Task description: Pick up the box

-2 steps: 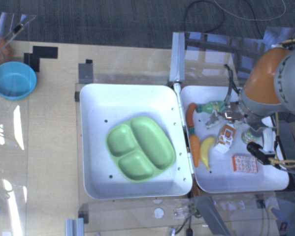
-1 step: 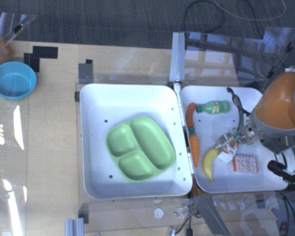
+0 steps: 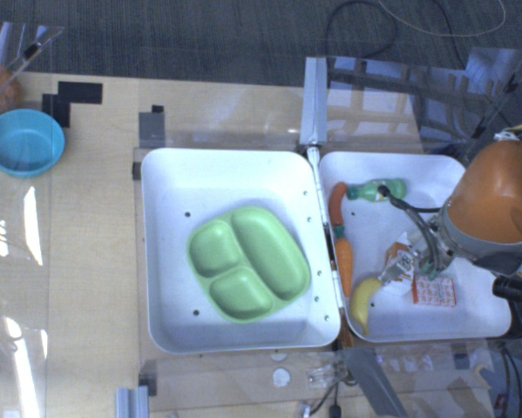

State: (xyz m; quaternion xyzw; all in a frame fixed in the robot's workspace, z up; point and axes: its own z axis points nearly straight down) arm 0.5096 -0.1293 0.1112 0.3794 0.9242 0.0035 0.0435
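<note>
The claw (image 3: 410,264) sits low in the right bin (image 3: 478,320); can't tell its grip. Box (image 3: 434,291) just right of it, banana (image 3: 363,300) left.

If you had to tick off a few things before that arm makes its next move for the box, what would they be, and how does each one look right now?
1. Box in sight, lying flat in the right bin: ok.
2. Gripper over the box: not ok, it sits just left of it, at an orange-and-white packet.
3. Box between the gripper's fingers: not ok.
4. Room around the box: cannot tell; the packet lies close, the arm hides its right side.
5. Banana, carrots and green bottle away from the box: ok.
</note>
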